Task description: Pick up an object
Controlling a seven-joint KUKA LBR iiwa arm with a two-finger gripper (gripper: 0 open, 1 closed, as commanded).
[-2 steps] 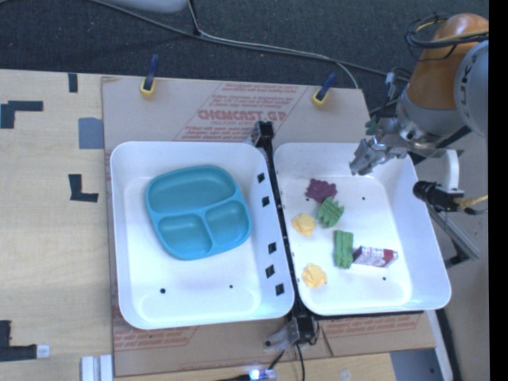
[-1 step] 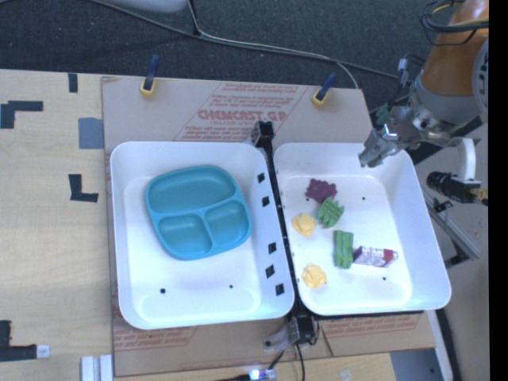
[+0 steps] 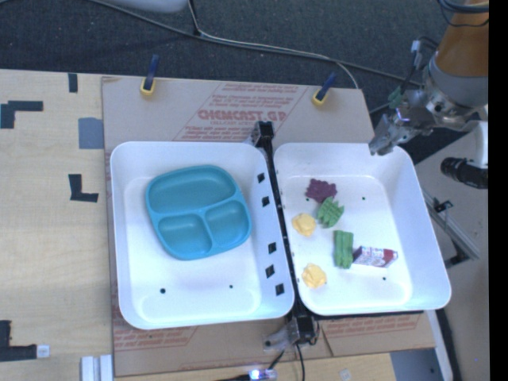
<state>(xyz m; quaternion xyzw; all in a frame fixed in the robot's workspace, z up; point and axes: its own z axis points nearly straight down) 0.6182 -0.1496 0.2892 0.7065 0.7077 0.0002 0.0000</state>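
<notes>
Claw [image 3: 382, 143]: hovers at the right bin's [image 3: 413, 173] far corner; whether open or closed, cannot tell.
Toys [image 3: 327, 212]: untouched, below-left of claw.
Progress: pickup not begun.

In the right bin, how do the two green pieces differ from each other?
The upper green piece is squat and lumpy with a ragged outline; the lower green piece is a longer, narrow block standing lengthwise up the view. The upper one touches the purple piece; the lower one touches the red-and-white packet. Both are small, green and lie in the right bin.
</notes>
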